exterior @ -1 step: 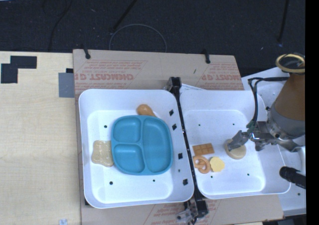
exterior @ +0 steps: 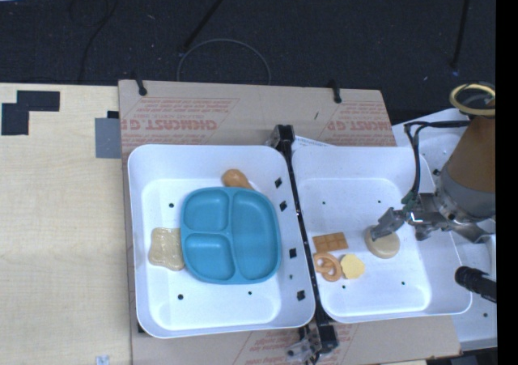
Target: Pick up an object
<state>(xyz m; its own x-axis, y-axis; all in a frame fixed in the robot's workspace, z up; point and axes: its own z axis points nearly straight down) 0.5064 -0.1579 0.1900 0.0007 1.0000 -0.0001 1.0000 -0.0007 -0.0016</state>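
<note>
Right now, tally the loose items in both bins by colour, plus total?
Blue: 1, divided plate
Orange-brown: 3, bun, cracker, pretzel
Yellow: 1, round piece
Beige: 2, flat piece left of the plate, round piece at the claw
Total: 7

Both white bins (exterior: pixel 356 307) read as smooth plastic to you, slight sheen. Blue divided plate (exterior: pixel 230 235): smooth matt plastic. Under the bins you've got brown cardboard (exterior: pixel 243 116), printed, matt. Bench top (exterior: pixel 57 218) at left looks like pale wood grain. Gripper (exterior: pixel 387 227) is dull grey metal.
</note>
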